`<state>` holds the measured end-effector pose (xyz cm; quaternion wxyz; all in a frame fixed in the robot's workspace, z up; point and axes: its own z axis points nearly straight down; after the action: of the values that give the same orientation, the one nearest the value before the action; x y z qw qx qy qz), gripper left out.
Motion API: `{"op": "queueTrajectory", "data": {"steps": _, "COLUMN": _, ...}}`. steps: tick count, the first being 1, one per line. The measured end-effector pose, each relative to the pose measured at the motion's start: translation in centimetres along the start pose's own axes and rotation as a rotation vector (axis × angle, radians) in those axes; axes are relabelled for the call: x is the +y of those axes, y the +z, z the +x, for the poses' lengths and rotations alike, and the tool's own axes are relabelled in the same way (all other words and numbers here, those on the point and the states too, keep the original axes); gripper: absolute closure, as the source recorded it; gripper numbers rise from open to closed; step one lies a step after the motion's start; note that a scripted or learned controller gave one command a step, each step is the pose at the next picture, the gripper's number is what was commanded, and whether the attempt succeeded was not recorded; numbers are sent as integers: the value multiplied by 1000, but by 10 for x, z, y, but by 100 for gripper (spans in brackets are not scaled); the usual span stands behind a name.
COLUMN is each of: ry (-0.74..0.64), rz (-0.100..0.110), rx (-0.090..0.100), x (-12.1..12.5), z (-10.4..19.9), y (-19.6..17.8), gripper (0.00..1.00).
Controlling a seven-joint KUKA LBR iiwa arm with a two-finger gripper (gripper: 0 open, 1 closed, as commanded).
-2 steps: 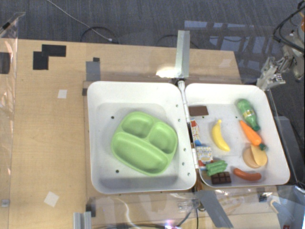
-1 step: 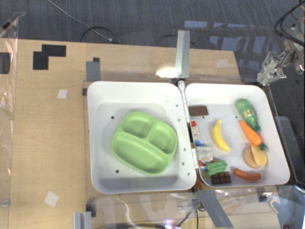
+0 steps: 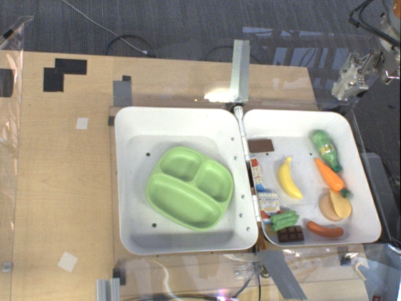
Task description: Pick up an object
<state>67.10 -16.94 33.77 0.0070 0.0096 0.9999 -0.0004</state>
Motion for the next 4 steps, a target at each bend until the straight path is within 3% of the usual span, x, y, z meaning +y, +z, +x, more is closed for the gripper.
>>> {"op": "queueTrajectory", "data": {"steps": 1, "ry": 108, "rz": -1, "rx": 0, "x": 32, "z": 4, "y": -18, "gripper": 100}}
{"op": "queueTrajectory", "data": {"steps": 2, "ry": 100, "rz": 0, "rx": 3, "x": 36, "z": 4, "y": -21, "gripper": 100}}
{"op": "queueTrajectory", "data": {"steps": 3, "ry": 34, "rz": -1, "rx": 3, "x": 79, "z": 27, "y": -14, "gripper": 100}}
{"op": "queueTrajectory", "data": {"steps": 4, "ry": -356, "rz": -3, "rx": 11, "x": 40, "z": 49, "y": 103, "gripper": 100}}
